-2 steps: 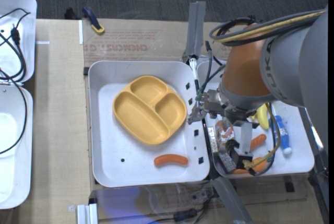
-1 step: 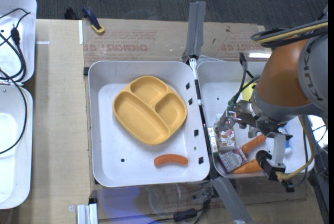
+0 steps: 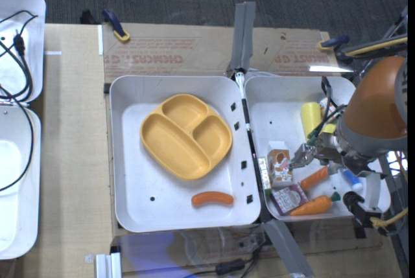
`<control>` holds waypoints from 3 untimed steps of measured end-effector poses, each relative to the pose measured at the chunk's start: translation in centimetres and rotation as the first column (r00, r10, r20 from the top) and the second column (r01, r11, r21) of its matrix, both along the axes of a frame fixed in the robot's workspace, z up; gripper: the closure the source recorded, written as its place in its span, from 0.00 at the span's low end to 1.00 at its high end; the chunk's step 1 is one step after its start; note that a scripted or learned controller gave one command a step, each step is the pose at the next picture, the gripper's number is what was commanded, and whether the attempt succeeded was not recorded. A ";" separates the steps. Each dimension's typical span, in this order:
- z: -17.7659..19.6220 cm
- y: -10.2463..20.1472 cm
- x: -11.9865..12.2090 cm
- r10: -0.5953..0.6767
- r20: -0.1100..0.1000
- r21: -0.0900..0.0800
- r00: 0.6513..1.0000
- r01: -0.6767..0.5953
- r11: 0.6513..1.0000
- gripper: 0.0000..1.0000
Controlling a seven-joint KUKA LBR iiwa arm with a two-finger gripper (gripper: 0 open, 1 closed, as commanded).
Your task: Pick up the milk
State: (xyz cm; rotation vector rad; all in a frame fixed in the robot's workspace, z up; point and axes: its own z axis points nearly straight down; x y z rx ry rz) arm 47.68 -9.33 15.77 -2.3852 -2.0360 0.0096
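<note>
The milk (image 3: 280,166) is a small white carton with a brown label, lying flat in the right bin (image 3: 279,102) near its left wall. My gripper (image 3: 302,156) hangs low in that bin, just right of the carton's upper right corner and close to touching it. The arm's grey wrist and orange band (image 3: 379,98) reach in from the right and hide the bin's right side.
In the right bin lie a yellow bottle (image 3: 310,117), two carrots (image 3: 314,177) (image 3: 312,206) and a purple packet (image 3: 288,197) just below the milk. The left bin (image 3: 130,160) holds a yellow divided plate (image 3: 186,135) and a sausage (image 3: 212,199).
</note>
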 end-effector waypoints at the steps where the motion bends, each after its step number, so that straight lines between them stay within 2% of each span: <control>1: -5.0 -2.6 2.4 -0.022 0.016 -0.001 1.000 0.022 1.000 0.00; 2: -5.2 -1.4 10.4 -0.210 0.033 0.001 0.977 0.210 0.978 0.00; 3: -4.1 -1.4 10.7 -0.207 0.037 0.001 0.978 0.207 0.978 1.00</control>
